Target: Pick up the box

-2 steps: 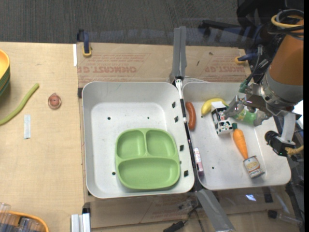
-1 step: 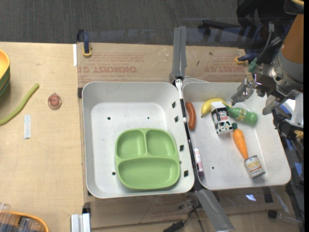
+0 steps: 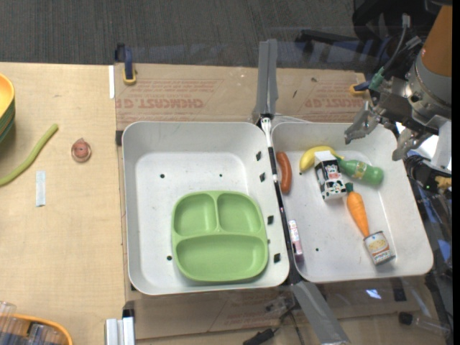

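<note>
Fingers (image 3: 359,129) spread wide above box (image 3: 330,180)

A robotics lab bench, seen from above.
Two white bins (image 3: 136,192) are sitting on taped cardboard (image 3: 194,95) over a wooden benchtop (image 3: 57,250); clamps (image 3: 128,70) are gripping its far edge, cables (image 3: 392,56) are trailing off the arm, and grey office carpet (image 3: 180,13) is showing beyond.
</note>
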`<state>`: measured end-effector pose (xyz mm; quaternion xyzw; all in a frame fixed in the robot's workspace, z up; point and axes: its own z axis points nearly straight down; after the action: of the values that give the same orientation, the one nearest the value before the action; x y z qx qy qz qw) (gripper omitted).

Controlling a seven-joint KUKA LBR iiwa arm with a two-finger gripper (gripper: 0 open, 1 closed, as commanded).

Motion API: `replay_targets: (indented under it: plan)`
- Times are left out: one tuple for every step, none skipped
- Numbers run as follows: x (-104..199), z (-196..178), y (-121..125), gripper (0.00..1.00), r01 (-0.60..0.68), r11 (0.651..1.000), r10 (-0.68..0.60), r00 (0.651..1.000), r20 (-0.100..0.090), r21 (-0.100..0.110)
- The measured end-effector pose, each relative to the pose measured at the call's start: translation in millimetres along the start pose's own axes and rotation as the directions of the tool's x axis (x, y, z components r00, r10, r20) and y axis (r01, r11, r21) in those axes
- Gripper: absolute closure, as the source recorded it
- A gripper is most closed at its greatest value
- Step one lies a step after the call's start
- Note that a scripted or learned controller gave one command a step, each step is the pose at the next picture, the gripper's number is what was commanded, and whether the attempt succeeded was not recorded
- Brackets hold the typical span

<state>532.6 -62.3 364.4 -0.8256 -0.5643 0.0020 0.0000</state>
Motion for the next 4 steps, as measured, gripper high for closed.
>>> replay_targets:
  plan:
    - [0.6, -32.2, 10.6, 0.0, -0.047, 0.999, 0.047, 0.999, 0.0, 0.0]
    - [-4.5, 66.9, -40.2, 0.0, -0.235, 0.972, 0.235, 0.972, 0.001, 0.002]
    - [-26.6, 10.9, -19.0, 0.0, -0.259, 0.966, 0.259, 0.966, 0.0, 0.001]
    - [-18.2, -26.3, -30.2, 0.0, -0.343, 0.939, 0.343, 0.939, 0.0, 0.0]
